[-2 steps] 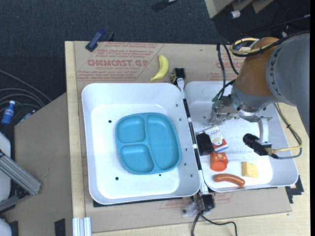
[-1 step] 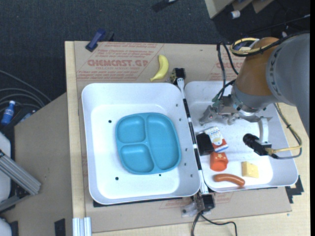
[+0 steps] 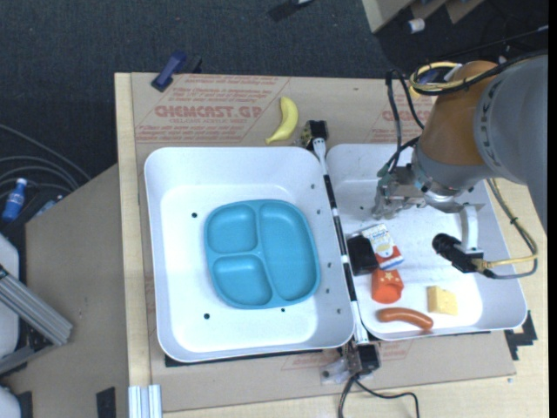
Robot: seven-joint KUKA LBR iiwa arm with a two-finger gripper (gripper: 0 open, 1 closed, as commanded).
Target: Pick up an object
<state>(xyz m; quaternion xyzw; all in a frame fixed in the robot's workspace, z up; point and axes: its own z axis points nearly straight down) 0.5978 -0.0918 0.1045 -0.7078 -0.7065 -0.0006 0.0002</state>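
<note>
In the right bin (image 3: 500,312) lie a small white, blue and red carton (image 3: 381,242), a black block (image 3: 359,252), a red pepper-like toy (image 3: 387,285), an orange-red sausage (image 3: 405,318) and a yellow cheese wedge (image 3: 442,300). My gripper (image 3: 391,204) hangs low over the bin's left middle, just above and behind the carton. Its tip is dark and foreshortened under the wrist. Nothing is seen held in it.
The left bin (image 3: 165,181) holds a blue divided plate (image 3: 259,252). A yellow banana (image 3: 284,120) lies on the bench behind the bins, and a blue object (image 3: 168,70) at the bench's back left corner. A black fitting with a yellow cable (image 3: 454,251) sits right of the carton.
</note>
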